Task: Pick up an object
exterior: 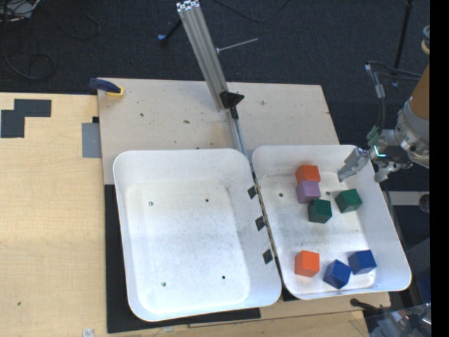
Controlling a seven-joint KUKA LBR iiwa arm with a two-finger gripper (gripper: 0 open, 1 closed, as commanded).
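Note:
Several cubes lie in the right bin (286, 234). An orange cube (307, 173) touches a purple cube (308, 190) near the bin's back. Close by are a dark green cube (320, 210) and a lighter green cube (348, 201). Along the front lie a second orange cube (306, 262) and two blue cubes (337, 273) (362, 261). My gripper (366, 168) hangs over the bin's back right part, just above and right of the lighter green cube. It is open with nothing between its fingers (349, 166).
The left bin (182, 230) sits beside the right one, with black clips (256, 206) along the shared edge. A slanted aluminium rail (207, 51) rises behind the bins. A blue and yellow clamp (106, 87) lies at the bench's back left corner.

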